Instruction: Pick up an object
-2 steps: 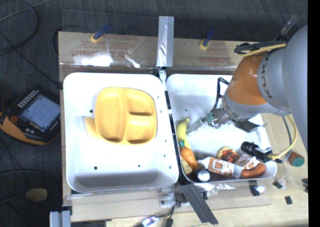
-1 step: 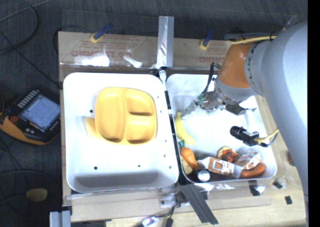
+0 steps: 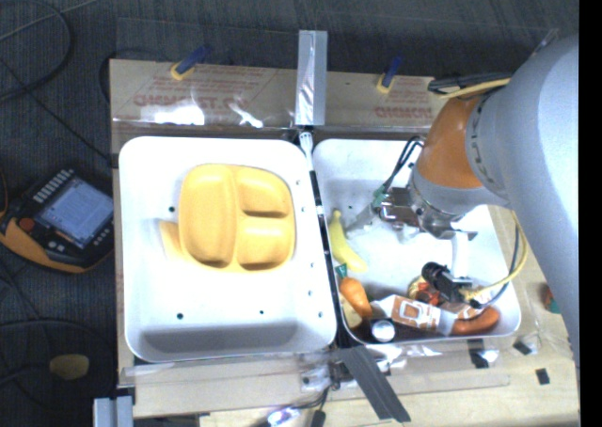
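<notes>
Hand (image 3: pixel 386 211) is what I check first from my one overhead camera: it sits over the middle of the right bin (image 3: pixel 367 164), at the end of the grey arm (image 3: pixel 536 162) that comes in from the right side of the worktop (image 3: pixel 141 86). From this angle the wrist covers its working end, so I cannot tell whether it is wide or narrow, and I see nothing gripped in it.

The likely things to pick up all lie in that same bin. A banana (image 3: pixel 337 243) rests along the bin's left wall, near the hand but apart from it. An orange carrot-like piece (image 3: pixel 355 294) lies just below the banana. Along the near wall there is a small heap: a printed carton (image 3: pixel 415 312), a reddish sausage shape (image 3: pixel 477 322) and a dark round-ended item (image 3: pixel 382 329).

The left bin (image 3: pixel 141 322) holds a yellow divided tray (image 3: pixel 235 213), well apart from the hand.

My judgement is that the task is at the approach stage. Everything rests on the bin floors, so closing on an object and lifting it are both left to do.
</notes>
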Robot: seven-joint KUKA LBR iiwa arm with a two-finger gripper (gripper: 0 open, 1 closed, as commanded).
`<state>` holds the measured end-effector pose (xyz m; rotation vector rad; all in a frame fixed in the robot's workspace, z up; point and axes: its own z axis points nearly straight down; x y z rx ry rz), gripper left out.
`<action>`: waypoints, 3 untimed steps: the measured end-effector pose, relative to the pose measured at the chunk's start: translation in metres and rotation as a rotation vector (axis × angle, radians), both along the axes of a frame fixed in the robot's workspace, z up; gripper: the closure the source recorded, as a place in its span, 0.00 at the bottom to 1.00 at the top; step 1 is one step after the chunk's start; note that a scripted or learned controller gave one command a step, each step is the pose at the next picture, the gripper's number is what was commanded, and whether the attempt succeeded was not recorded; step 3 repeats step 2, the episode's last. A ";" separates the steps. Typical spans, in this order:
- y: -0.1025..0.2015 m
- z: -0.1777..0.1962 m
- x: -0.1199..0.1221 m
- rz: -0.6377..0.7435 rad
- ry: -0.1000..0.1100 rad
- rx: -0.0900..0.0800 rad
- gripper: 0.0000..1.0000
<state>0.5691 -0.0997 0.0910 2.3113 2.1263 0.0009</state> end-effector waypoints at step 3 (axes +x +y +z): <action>-0.060 -0.002 0.060 0.149 -0.006 -0.007 0.00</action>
